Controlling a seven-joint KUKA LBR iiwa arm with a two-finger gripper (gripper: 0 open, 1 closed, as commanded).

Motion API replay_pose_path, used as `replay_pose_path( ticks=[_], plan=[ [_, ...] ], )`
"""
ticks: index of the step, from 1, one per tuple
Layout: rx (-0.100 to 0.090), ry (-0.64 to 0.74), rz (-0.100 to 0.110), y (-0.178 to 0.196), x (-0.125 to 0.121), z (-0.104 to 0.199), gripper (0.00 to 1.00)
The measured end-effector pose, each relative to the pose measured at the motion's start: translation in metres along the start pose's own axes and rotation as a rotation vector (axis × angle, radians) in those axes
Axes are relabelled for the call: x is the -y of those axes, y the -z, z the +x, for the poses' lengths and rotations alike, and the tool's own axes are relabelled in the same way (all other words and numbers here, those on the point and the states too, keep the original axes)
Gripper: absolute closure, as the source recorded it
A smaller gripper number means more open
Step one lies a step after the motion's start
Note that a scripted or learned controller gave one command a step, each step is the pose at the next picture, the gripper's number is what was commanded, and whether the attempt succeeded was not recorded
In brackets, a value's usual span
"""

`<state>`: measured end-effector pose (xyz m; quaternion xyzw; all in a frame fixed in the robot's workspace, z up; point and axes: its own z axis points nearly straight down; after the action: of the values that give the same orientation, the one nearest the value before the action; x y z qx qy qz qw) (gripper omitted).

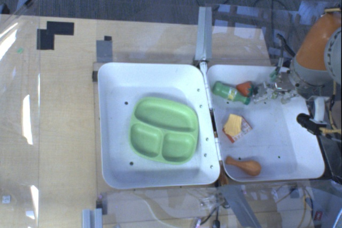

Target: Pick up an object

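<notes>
The right bin (299,141) holds several small objects. A green bottle (228,92) lies at its back left, with a small red-orange piece (245,87) touching its right end. A yellow wedge on a red-edged wrapper (235,126) lies near the middle. An orange-brown gourd-shaped toy (244,165) rests by the front wall. My gripper (264,94) hangs low at the back of this bin, just right of the red-orange piece and the bottle's end. Nothing visibly sits in its grasp.
The left bin (115,115) holds a green divided plate (164,129). A metal divider rail (209,115) separates the two bins. The grey arm with its orange band (315,48) fills the right bin's back right corner. Cables lie behind the bins.
</notes>
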<state>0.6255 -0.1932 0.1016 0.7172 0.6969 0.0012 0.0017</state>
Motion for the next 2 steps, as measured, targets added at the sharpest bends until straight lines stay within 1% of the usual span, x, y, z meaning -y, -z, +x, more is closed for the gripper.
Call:
replay_pose_path(
  ticks=[1, 2],
  plan=[
    [0.002, 0.073, -0.005, -0.013, -0.046, 0.006, 0.00],
    [0.005, 0.080, -0.015, 0.002, -0.049, 0.008, 1.00]
  ],
)
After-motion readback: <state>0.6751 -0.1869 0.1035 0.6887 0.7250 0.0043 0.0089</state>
